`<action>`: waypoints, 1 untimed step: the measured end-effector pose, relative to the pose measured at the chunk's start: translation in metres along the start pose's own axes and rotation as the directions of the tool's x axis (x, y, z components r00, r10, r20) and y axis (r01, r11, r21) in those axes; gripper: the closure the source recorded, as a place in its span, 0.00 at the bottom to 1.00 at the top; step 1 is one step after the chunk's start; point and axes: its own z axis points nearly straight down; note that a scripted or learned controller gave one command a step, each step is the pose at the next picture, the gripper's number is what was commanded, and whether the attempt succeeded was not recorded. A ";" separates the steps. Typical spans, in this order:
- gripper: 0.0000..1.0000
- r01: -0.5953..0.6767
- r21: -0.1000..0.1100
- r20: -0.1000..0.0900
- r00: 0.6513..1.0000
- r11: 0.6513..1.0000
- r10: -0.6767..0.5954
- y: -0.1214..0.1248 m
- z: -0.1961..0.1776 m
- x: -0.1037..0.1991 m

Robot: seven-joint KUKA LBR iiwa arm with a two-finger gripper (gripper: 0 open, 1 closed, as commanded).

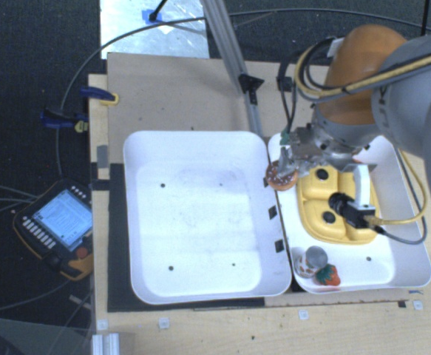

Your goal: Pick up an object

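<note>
A: What is the biggest thing you are seeing?

B: The bench (178,95) is sitting under everything. Two white bins are lying on it side by side. The left bin (193,213) is looking bare inside. The right bin (404,254) is holding some stuff.

A: And the robot?

B: The grey arm (411,95) is reaching in from the right. Its orange band (363,46) is bulging above the wrist, with yellow and black cables looping around it. The arm is hanging over the far end of the right bin.

A: What is the gripper doing?

B: The gripper (293,157) is pointing down at the right bin's left edge. A small round brownish thing (280,176) is sitting right at its tip. I cannot tell if the gripper is open or closed, or if it is holding that thing.

A: What else is lying in that bin?

B: A yellow plastic tray-like thing (333,213) is lying in the middle, just beside the brownish thing. A small grey ball (316,257) is resting at the near end. An orange and green toy (328,275) is touching it.

A: Anything off the bench?

B: A handheld control pad (58,224) with a lit screen is lying on the dark floor at the left.
</note>
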 end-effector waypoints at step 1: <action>1.00 -0.001 0.000 0.000 1.000 1.000 0.001 0.019 0.009 0.046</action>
